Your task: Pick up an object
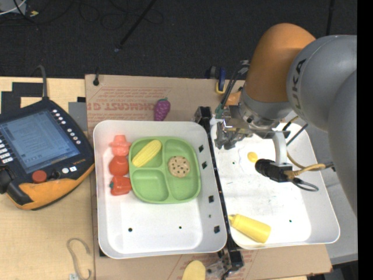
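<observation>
Two white bins stand side by side, and as far as I can see nothing is lifted yet. The left bin (151, 232) holds some red toys (119, 168) at its left side and a green plate (157, 188) beside them, with a corn cob (145, 152) and a cookie (179, 166) in its upper compartments. The gripper (226, 134) hangs over the upper left corner of the right bin (303, 226). Whether it is open or closed I cannot tell, and no object is seen in it. Just to its right lies a small yellow piece (252, 156), which I judge the nearest candidate. A yellow bottle (250, 227) lies near the front edge, well apart from the gripper. The grasp and the lift are both left to do.
</observation>
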Controlling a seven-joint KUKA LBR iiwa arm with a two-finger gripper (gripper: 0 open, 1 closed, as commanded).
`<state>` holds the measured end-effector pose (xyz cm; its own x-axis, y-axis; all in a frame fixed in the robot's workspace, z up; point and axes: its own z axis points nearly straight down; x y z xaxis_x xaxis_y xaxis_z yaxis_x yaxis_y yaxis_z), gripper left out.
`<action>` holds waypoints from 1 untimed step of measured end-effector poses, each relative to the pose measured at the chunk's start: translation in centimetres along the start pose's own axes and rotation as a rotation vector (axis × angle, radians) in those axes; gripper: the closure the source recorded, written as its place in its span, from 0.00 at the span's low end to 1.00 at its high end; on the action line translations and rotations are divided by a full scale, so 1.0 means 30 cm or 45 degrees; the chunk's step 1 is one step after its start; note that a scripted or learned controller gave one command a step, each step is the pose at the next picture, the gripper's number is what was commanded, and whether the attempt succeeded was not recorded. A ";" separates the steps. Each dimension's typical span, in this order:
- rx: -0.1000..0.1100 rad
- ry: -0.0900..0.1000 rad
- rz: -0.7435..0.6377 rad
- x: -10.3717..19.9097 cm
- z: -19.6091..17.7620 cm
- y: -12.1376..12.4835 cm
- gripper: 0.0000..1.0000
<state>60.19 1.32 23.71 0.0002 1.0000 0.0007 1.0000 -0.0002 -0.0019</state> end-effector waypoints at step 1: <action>0.004 -0.001 -0.001 0.006 0.068 -0.017 1.00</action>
<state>59.68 1.51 21.67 -0.0005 1.0000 -0.0005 1.0000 0.0005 -0.0048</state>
